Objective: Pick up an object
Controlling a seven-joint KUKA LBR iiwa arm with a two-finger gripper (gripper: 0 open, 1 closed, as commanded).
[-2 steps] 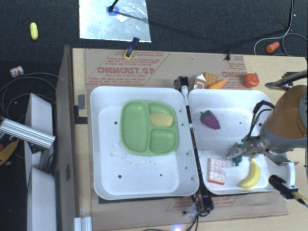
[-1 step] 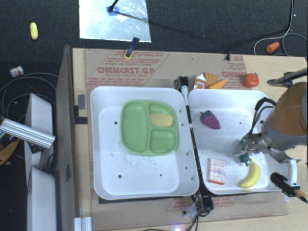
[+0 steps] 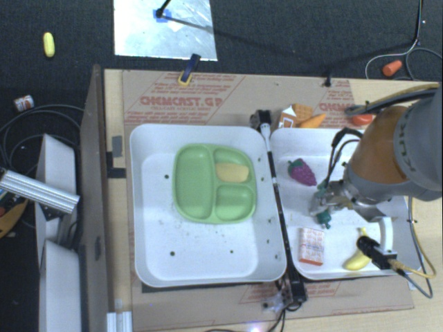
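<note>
Everything hangs off the green divided plate (image 3: 212, 184), sitting in the middle of the left bin (image 3: 149, 185). All round it there's bare white floor, widest on the near side toward the front rim, so a way down is open there. Inside the plate, a yellow block (image 3: 232, 172) takes up the upper right compartment. Right of the plate runs the ridge where the two bins meet, a black clip (image 3: 264, 120) at its far end. Beyond that ridge it's crowded: purple grapes (image 3: 302, 171), a printed card (image 3: 311, 245), a banana (image 3: 356, 260), and the arm (image 3: 394, 154) looming over that side. Bare floor shows between grapes and card.
</note>
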